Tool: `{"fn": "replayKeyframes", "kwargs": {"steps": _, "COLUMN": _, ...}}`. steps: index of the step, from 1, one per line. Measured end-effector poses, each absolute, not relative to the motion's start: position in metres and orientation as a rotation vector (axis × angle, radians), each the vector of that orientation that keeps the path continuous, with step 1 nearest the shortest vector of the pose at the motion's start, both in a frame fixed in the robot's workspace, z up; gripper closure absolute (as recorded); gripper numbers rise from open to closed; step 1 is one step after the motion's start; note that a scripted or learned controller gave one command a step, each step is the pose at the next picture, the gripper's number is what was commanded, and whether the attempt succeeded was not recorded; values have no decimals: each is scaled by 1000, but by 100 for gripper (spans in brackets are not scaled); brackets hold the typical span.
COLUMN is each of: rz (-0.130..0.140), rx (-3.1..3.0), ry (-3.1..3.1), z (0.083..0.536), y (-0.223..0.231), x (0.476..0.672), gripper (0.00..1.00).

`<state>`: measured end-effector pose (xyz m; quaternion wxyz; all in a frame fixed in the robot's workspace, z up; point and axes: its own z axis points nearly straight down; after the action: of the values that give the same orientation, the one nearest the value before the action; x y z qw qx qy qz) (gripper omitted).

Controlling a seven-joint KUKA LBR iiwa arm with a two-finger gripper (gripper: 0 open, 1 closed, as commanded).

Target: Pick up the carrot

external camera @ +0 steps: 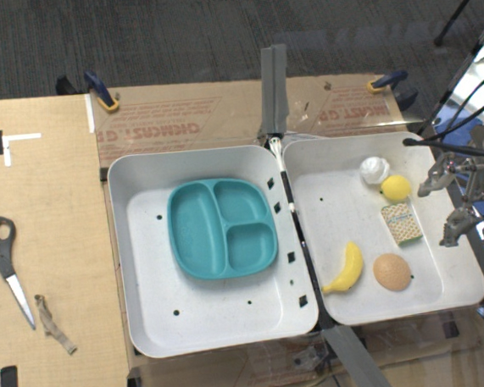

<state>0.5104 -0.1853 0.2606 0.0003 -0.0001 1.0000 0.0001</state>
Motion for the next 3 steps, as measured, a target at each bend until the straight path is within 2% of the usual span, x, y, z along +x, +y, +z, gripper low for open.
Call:
{"fn": "replayKeyframes", "kwargs": {"steps": 1, "rz": 1, "rx": -36, "ry": 3143, "z": 193, "y": -110, "x": 488, "gripper": 0}}
{"fn": "replayKeyframes", "kwargs": {"steps": 2, "rz": 0, "rx": 36, "ry": 3140, "z": 92, "y": -101, "x": 516, "gripper": 0}}
{"fn": "replayKeyframes", "kwargs": {"steps": 3, "rz": -1, "rx": -416, "ry": 3110, "z": 92, "y": -143, "x": 524, "gripper": 0}}
